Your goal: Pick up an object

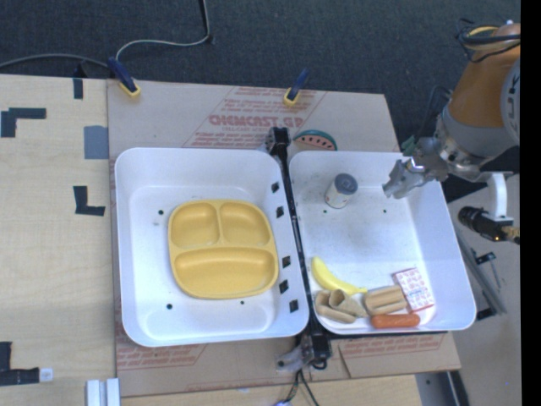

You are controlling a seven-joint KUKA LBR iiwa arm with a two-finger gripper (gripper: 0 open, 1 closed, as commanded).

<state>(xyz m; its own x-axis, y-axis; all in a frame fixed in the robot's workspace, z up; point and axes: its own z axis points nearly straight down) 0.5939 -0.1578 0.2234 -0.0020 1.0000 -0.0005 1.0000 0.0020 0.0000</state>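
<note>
**Small shaker stands nearest the arm in the right bin**

A cardboard-covered bench (254, 121) on dark carpet bears two white bins. The left bin (135, 227) holds a yellow divided plate (223, 249). In the right bin (439, 252), the gripper (404, 178) hangs over the far right rim; whether it is open or closed cannot be told from here.

Just left of the gripper stands a small shaker (341, 189) with a grey lid, upright, its long axis vertical. It looks light, stiff and probably smooth, so a grasp across the body below the lid seems best.

Well toward the near edge from the shaker lie a toy banana (335, 277), curving along the bin's near left part, toy hot dogs (385, 303) and a small card (413, 289).
</note>
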